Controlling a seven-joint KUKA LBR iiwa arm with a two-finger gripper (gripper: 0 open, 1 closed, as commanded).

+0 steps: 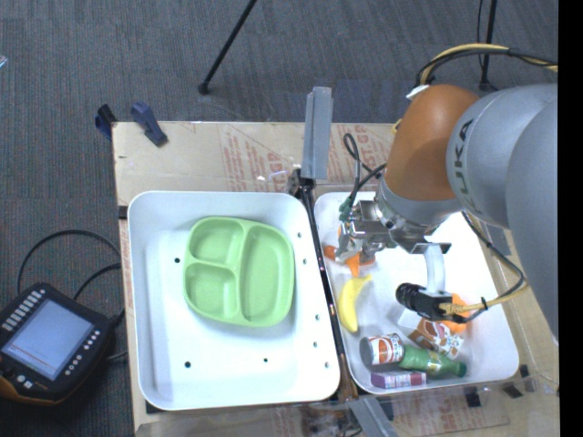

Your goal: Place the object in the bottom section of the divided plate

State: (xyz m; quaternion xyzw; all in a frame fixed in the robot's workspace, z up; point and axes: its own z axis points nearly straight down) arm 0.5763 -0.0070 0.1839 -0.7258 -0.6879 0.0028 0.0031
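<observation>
Hovering my gripper (353,255) just above the banana (351,302), I can't tell my jaws' state; picking comes first, then carrying to the green divided plate (240,272).

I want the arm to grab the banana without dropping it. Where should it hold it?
Probably at the middle of the banana, coming straight down from above. It lies flat in the right bin, curved and long, running top to bottom in the view, so the gripper should close across its narrow width. The bin wall sits close on its left, so space there is tight.
</observation>
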